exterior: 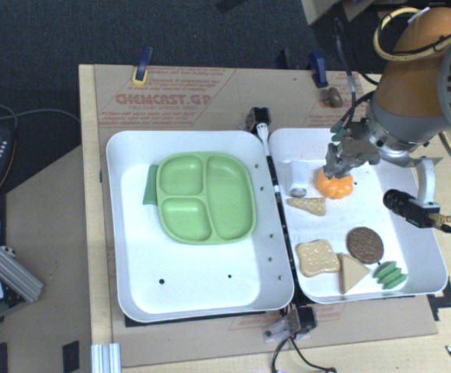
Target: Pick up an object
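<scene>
A grey arm (411, 123) with a broad orange band (421, 61), yellow-edged cable looped above, ending in a dark hand (338, 164).

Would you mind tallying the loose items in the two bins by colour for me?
Green: 2, divided plate and pea pod
Orange: 1, orange piece
Tan: 3, toast slice, wedge, cracker piece
Brown: 1, round cookie
Total: 7
</scene>
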